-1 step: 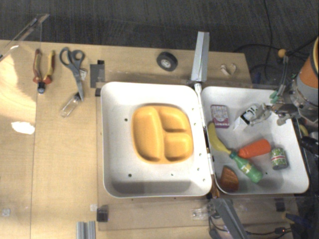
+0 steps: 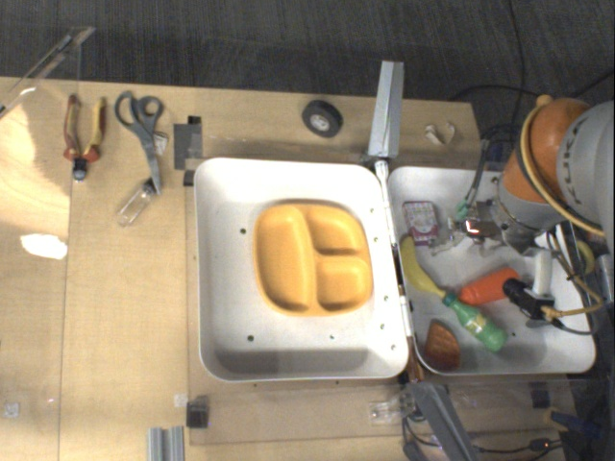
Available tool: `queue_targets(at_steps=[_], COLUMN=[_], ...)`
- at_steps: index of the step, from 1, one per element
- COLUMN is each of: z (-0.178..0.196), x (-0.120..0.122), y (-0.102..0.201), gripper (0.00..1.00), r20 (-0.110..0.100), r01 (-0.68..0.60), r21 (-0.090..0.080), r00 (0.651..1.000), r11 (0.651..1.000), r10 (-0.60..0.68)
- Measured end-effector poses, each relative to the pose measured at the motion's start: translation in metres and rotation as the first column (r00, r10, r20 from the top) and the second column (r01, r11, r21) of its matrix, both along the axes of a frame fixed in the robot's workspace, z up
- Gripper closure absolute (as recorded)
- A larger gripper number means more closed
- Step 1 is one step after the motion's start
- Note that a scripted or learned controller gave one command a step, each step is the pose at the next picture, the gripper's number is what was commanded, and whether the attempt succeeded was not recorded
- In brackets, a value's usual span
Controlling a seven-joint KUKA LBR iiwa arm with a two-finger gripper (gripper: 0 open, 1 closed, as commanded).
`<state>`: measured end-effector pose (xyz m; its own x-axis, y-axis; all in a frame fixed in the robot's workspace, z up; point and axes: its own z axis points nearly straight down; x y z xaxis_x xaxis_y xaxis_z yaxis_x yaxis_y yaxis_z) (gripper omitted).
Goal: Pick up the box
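Note:
The box [image 2: 420, 220] is small and pale with pink and purple print. It lies flat in the right bin [image 2: 567, 358], near the bin's upper left corner. My gripper [image 2: 468, 227] hangs low over the same bin, just to the right of the box and close to its right edge. Nothing shows between gripper and box that tells a hold. The grey arm with its orange band [image 2: 543, 152] comes in from the right above the bin.
A banana [image 2: 415, 267] lies below the box along the right bin's left wall. An orange carrot [image 2: 488, 286], a green bottle [image 2: 478, 323] and a brown piece [image 2: 442, 345] lie lower down. A yellow divided tray [image 2: 312, 255] sits in the left bin [image 2: 231, 344].

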<state>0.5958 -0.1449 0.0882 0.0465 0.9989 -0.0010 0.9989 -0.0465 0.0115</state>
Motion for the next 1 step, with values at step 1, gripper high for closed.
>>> queue_targets(at_steps=[1], z=[0.0000], x=[0.0500], y=[0.0592], gripper=[0.00], r20=[-0.002], r01=[-0.086], r21=[-0.004], r00=[0.996], r11=[0.996], r10=[0.086])
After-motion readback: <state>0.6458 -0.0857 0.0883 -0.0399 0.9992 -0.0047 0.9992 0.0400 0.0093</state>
